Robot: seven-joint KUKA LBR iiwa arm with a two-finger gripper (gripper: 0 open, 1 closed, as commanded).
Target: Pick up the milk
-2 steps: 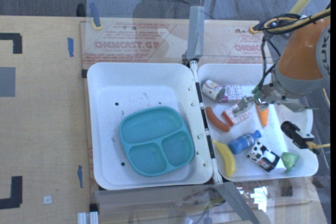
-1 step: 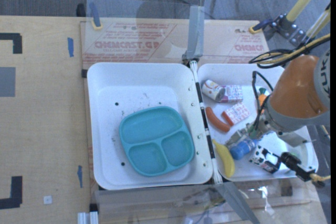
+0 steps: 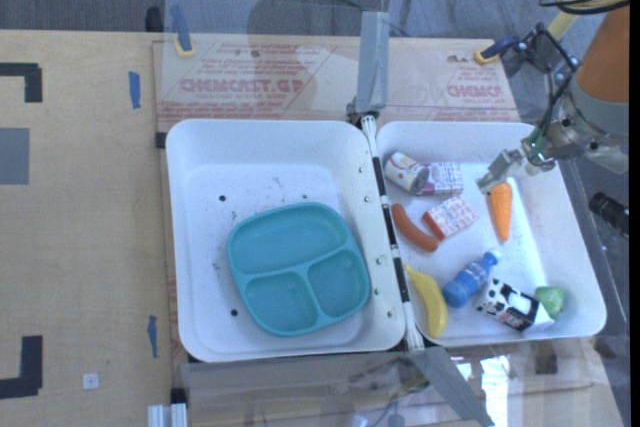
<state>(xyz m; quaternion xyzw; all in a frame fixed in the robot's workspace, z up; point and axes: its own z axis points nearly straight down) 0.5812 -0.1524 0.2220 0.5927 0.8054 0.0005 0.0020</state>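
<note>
Camera view, gripper [image 3: 500, 170] above carrot [image 3: 500, 211] top, finger spread unclear, nothing visibly held, milk [image 3: 508, 304] lying flat, long axis left-right, slightly downward.

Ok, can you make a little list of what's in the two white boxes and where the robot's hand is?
left bin: teal divided plate
right bin: milk carton, blue bottle, banana, carrot, hot dog, can, green item, two small packs
milk: black-and-white, near front right corner, beside the green item
gripper: above the carrot's top end, holding nothing
milk picked up: not yet
</note>
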